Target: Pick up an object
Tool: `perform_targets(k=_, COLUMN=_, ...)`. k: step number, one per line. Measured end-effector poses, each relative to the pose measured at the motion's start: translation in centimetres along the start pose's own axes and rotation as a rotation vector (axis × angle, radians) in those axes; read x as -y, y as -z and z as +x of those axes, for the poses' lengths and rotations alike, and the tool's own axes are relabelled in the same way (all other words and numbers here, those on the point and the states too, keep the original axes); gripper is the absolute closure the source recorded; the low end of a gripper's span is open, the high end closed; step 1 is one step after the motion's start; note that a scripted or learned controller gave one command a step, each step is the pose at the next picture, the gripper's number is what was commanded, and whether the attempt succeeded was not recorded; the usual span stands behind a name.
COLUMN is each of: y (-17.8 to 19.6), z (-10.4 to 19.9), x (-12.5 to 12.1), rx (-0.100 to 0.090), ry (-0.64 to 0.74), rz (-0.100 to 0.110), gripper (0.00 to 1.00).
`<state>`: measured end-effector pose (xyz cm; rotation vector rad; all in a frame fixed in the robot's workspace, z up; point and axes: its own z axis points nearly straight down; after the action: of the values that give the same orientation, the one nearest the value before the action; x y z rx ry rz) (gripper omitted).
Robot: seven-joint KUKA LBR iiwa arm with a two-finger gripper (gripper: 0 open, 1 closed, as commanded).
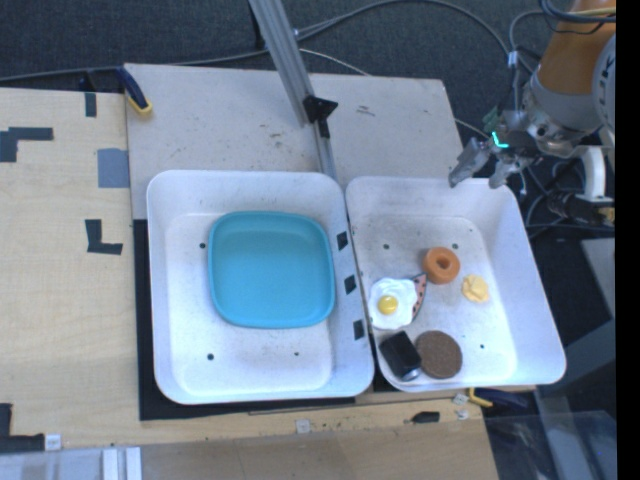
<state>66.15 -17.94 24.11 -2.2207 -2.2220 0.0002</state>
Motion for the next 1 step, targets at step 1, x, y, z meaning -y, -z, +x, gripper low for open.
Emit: perform_targets(k=1, y=-0.01, z=0.0, x=0.0, rx=0.0, ry=0.0, rz=0.0, gripper=0.0)
